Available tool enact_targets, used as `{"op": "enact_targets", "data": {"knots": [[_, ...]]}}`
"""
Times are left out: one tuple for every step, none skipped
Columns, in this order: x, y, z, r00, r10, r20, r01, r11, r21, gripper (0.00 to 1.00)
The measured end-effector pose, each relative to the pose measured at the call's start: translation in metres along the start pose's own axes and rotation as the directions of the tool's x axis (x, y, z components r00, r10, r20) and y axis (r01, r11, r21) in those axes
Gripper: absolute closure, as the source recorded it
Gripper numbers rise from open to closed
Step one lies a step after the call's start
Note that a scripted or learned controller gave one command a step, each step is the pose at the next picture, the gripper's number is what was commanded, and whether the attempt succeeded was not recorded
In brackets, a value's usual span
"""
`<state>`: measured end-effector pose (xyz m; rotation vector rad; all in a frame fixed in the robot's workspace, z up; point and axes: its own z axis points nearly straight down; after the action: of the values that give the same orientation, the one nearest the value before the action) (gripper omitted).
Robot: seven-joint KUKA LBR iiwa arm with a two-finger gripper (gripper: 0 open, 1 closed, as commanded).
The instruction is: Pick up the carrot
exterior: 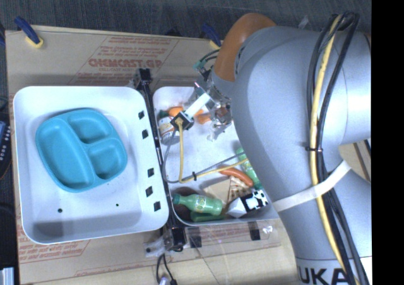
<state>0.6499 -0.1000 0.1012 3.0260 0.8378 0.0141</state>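
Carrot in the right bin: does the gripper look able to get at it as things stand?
Probably yes. The gripper hangs right beside the carrot at the right bin's far end, with nothing over it.

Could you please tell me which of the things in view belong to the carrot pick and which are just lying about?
For the job:
carrot
hand
right bin

Lying about:
blue divided plate in the left bin
green bottle
black-and-white block

Divided plate in left bin; bottle in right bin
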Motion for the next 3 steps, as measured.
{"op": "enact_targets", "data": {"knots": [[-0.02, -0.023, 0.01, 0.997, 0.069, 0.021, -0.069, 0.998, 0.012, 0.0], [-0.031, -0.03, 0.011, 0.947, 0.32, 0.027, -0.321, 0.947, 0.013, 0.0], [-0.031, -0.031, 0.001, 0.949, 0.315, 0.031, -0.315, 0.949, 0.023, 1.0]]}}
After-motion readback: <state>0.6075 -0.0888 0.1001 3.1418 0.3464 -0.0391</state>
